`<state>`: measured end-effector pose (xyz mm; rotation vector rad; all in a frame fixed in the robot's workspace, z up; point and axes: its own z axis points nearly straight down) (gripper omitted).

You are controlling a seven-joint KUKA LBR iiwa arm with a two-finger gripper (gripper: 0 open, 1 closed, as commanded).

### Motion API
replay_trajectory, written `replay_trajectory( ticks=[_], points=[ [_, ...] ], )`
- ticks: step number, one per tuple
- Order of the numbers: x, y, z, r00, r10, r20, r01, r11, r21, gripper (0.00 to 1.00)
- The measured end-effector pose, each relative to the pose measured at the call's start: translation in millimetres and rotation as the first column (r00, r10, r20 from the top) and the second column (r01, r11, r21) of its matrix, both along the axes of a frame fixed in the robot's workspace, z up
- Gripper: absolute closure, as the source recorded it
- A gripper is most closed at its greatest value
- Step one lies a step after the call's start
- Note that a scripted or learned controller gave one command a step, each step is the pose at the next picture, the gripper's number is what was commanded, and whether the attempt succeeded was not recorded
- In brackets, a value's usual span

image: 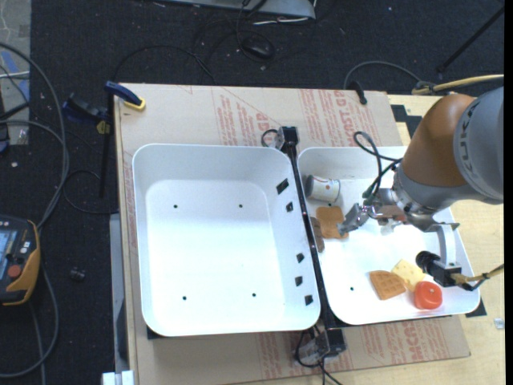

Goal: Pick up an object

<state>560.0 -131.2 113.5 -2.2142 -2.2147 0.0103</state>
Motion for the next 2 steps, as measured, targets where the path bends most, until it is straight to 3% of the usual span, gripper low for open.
replay_trajectory(
  ticks=[1,2],
  points=[
    [61.2,7.0,-22.4,1.0,0.001,0.009,-0.001,1.0,-0.002,0.0],
    [18.0,26.4,-20.9,1.0,0.0,0.011,0.0,1.0,-0.002,0.0]
  ],
)
